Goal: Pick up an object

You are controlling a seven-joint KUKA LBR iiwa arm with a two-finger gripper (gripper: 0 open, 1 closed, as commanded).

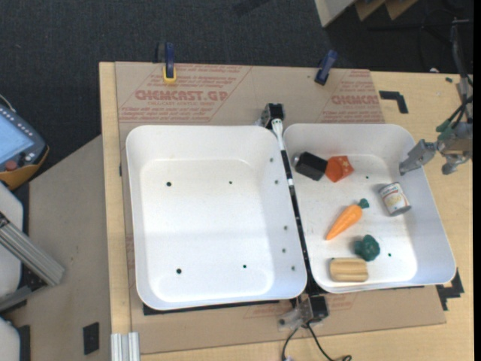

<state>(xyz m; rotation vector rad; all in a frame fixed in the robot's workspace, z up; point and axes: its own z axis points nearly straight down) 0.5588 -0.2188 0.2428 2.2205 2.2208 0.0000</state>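
Hovering at the far right edge of the right bin (421, 265), pincer (440, 150) gripping nothing as far as visible; can't really tell whether spread or clamped from this angle. Sitting closest: small can (393, 198), just left and nearer of the pincer, lying tipped. Lying further left in that bin: one carrot (344, 221), long axis running diagonally from near-left to far-right; one black block (310, 165) touching one orange block (339, 168); one green lump (367, 247); one wooden cylinder (349, 270) lying left-right. Six pieces total, all right side. Left bin (143, 224) resting alongside on the worktop (225, 89). Probably going for the can, being nearest.
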